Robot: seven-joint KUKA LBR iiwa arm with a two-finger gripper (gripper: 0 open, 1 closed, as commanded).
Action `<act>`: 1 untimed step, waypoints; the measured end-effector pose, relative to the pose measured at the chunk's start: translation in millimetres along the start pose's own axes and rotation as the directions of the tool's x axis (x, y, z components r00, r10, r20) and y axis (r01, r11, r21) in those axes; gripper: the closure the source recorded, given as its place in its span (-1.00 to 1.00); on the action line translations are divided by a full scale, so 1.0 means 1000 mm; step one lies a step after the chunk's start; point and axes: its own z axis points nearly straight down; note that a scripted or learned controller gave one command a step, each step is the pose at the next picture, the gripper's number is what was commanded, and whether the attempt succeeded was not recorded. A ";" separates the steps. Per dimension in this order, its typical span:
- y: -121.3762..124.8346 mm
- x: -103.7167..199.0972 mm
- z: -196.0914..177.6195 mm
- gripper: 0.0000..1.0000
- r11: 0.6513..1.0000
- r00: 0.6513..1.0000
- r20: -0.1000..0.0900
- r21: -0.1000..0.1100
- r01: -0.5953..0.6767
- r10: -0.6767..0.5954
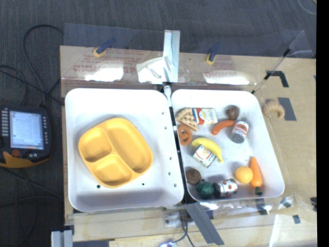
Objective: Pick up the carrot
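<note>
Overhead, dark grey carpet [154, 6] surrounds a tan wooden bench [298, 112] bearing two shallow white bins. Left bin [77, 107] holds a yellow divided plastic tray [114, 152]. Right bin [270, 153] holds the slim orange carrot [256, 173], near its right wall, touching an orange [244, 175]. Claw state: cannot tell.

carrot [255, 172] in right bin [267, 133], beside orange [244, 175]

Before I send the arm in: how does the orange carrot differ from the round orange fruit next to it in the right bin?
The long, tapered orange carrot has a dark green tip at its near end; the round orange fruit is a plain ball. The carrot lies lengthwise along the right bin's right wall, and the fruit sits on its left, touching or nearly touching it. Both are orange.
</note>
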 end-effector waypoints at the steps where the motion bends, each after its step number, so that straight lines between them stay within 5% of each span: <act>1: -0.002 -0.004 0.007 1.00 0.957 0.957 0.002 -0.002 0.290 -0.290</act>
